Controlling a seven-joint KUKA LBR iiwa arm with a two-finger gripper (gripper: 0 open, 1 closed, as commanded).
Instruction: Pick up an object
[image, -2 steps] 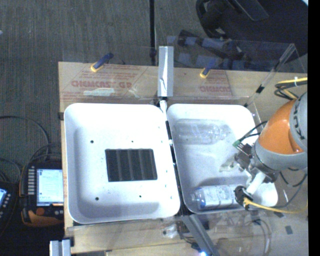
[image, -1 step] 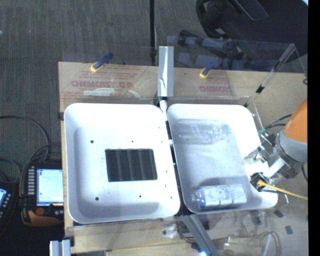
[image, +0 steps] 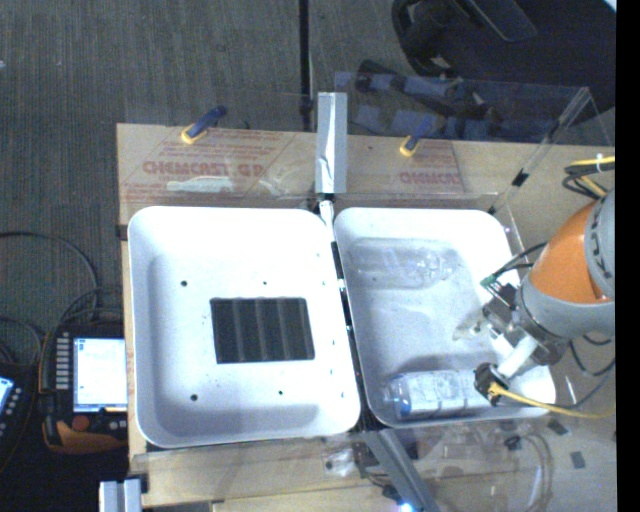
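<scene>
The hand (image: 503, 322) sits at the right bin's (image: 400, 335) 3 o'clock edge, mostly tucked under the wrist, so I can't tell if it's spread or pressed together. A capped bottle (image: 430, 393) lies at 6 o'clock. A faint bottle (image: 408, 265) at 12 barely shows against the white.

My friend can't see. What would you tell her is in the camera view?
A grey and orange robot arm reaches from the right over the right bin, which holds a clear bottle at the back and a second bottle at the front. The left bin holds a flat black ribbed panel in its middle.
</scene>
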